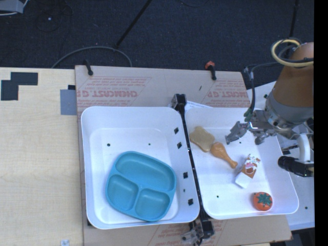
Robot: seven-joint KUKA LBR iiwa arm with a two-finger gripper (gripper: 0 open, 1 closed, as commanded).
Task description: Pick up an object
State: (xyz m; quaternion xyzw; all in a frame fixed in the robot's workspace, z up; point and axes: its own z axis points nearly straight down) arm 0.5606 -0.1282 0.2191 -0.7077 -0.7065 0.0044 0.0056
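Down at the front edge, a dark clamp (199, 233) grips the cardboard sheet (154, 88) on which both bins sit, right where the two bins meet. Just above it on the left, the left bin (97, 118) holds a blue divided plate (141, 185), three compartments, lying flat toward the bin's front half and taking up much of the floor. A black divider strip (185, 152) runs between the bins from front to back. From where I stand, the right bin (287, 209) carries the small things: an orange, tomato-like toy (262, 201) in its front right corner, a little white carton with red print (247, 170) tilted just behind that, and a tan wooden brush (211, 144) lying slantwise near the divider, its handle pointing toward the carton. None of these touch each other. Over the back right part of that bin hangs the pincer (242, 131), its grey fingers spread apart and grasping nothing, close to the brush handle but apart from it. Behind it the grey arm with its orange band (293, 83) comes in over the bin's right rim, with cabling looped at its top. Two small clamps (210, 66) pin the sheet's far edge to the pale table (36, 163).
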